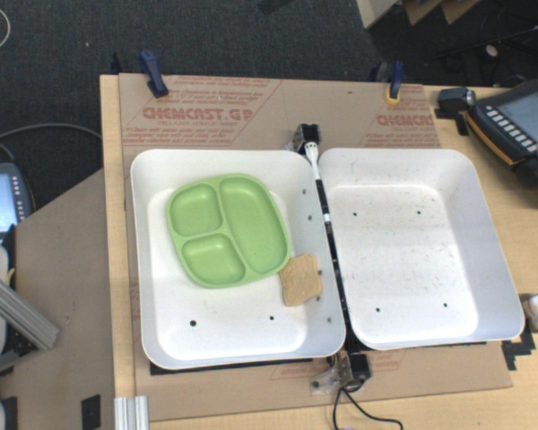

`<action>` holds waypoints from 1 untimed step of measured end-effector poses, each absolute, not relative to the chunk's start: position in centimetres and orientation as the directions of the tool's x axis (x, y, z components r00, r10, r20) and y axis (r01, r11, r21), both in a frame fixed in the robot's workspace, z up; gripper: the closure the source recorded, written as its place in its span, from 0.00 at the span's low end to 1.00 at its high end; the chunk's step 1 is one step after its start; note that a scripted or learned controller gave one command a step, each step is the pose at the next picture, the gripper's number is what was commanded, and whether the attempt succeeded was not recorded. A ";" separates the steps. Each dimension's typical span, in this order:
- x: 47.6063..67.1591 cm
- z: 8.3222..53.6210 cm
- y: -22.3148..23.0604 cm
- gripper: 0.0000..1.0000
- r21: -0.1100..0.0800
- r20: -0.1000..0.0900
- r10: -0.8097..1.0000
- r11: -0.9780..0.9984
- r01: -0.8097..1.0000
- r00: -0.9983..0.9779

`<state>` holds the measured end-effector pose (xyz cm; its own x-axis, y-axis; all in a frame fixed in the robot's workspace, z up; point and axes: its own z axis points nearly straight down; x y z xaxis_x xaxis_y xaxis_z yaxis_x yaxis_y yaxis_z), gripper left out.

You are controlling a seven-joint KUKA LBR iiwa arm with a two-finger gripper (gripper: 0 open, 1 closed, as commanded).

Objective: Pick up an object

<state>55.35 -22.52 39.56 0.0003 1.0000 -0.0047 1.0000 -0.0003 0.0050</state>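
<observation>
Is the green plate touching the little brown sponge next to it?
Touching. The camera view shows the sponge tucked against the lower right rim of the green plate, with no white bin floor between them.

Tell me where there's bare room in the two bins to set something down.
The right bin offers bare floor wall to wall. In the left bin, the green divided plate and the tan sponge piece touching its lower right corner crowd the middle; free strips run along the near wall and the left wall.
</observation>
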 end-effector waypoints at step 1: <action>59.4 54.4 -22.3 1.00 0.019 -0.009 1.000 0.004 1.000 -0.003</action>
<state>59.38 -22.34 54.37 -0.0034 1.0000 -0.0094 0.9998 0.0036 0.0195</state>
